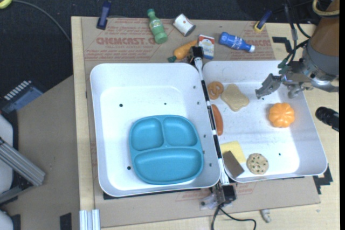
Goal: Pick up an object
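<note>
White plastic forms the two bins, and the right bin holds the likely targets: an orange pumpkin-like toy, a tan bread slice, a yellow block, a cookie, a small pretzel-like ring and a sausage against the divider. The left bin carries a blue divided plate.

Risk first: the orange toy looks round and smooth, so a pinch off its middle could squirt it sideways, while the flat bread slice may defeat the fingers altogether.

Reaching in from the right, the arm hangs over the right bin's far side with the gripper above bare floor between bread and toy. Its fingers appear spread apart and hold nothing, though the view is small there.
</note>
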### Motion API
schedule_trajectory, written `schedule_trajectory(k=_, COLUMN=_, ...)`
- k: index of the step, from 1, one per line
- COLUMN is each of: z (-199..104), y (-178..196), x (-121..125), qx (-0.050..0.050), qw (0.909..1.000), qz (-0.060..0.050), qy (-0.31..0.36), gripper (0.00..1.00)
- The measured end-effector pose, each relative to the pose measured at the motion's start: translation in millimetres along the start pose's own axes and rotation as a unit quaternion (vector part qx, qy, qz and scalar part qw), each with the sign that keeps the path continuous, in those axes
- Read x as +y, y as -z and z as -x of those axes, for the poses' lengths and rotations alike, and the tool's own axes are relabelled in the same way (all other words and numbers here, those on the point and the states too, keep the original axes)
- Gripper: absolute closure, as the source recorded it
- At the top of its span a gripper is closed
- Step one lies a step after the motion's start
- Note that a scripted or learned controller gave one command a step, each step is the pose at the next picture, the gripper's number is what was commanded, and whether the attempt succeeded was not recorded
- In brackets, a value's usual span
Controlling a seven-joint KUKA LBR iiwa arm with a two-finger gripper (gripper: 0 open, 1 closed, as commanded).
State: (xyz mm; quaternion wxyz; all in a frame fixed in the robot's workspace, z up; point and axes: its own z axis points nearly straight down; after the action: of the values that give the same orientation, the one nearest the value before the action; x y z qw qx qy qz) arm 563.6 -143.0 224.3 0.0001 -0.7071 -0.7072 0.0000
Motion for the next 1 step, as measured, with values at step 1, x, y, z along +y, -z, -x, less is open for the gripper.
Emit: schedule_trajectory(k=1, z=74.9, y=-112.1, x=13.5, qx=0.0, qw=1.0, qz=-0.001, qy=0.0, gripper=0.0)
